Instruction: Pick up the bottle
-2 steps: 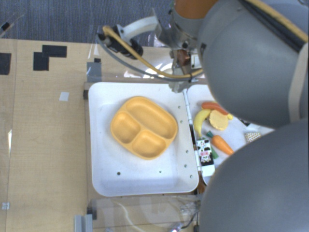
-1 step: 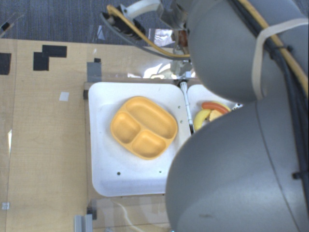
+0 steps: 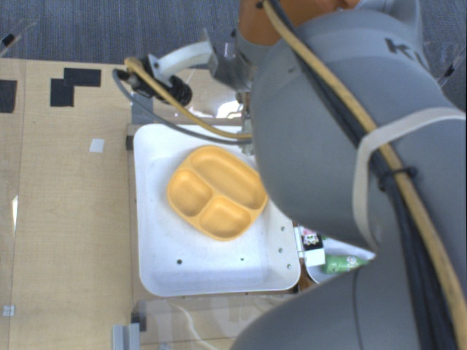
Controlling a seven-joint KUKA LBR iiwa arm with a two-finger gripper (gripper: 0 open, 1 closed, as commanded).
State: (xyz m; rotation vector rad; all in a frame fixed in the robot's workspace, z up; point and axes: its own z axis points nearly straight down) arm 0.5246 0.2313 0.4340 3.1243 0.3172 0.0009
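I see the arm [image 3: 343,159] covering most of my picture, and I cannot tell how the jaws stand, since the big grey links hide them. What I take for the bottle [image 3: 343,263] peeks out under the arm at the lower right, a green and white sliver beside a small printed label [image 3: 312,240], just past the right edge of the white bin [image 3: 157,268]. I judge it light, stiff plastic, smooth and likely slippery, best taken across the middle of its body. A yellow divided plate [image 3: 217,192] lies in the bin. The desk [image 3: 66,217] is pale wood, with grey carpet [image 3: 109,13] beyond.
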